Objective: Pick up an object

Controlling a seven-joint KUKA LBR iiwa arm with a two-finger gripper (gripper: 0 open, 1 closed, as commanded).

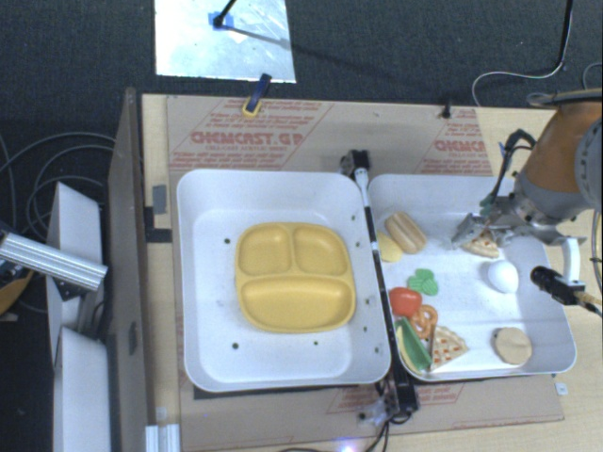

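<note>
Bench point(311, 125) carries two bins; left bin point(203, 252) has the yellow tray point(294, 277). In the right bin point(556, 342), end effector point(482, 231) sits low over the waffle slice point(485, 247), prongs apart, nothing gripped. Center on the slice, avoid the egg point(501, 276), then close.

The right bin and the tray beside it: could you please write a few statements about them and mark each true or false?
1. The yellow tray lies in the left bin. True.
2. The white egg sits in the yellow tray. False: it lies in the right bin.
3. The gripper is over the right bin, near a waffle piece. True.
4. The hot dog lies in the left bin. False: it is in the right bin, near the divider.
5. The round cookie lies beyond the egg. False: it is nearer the camera.
</note>
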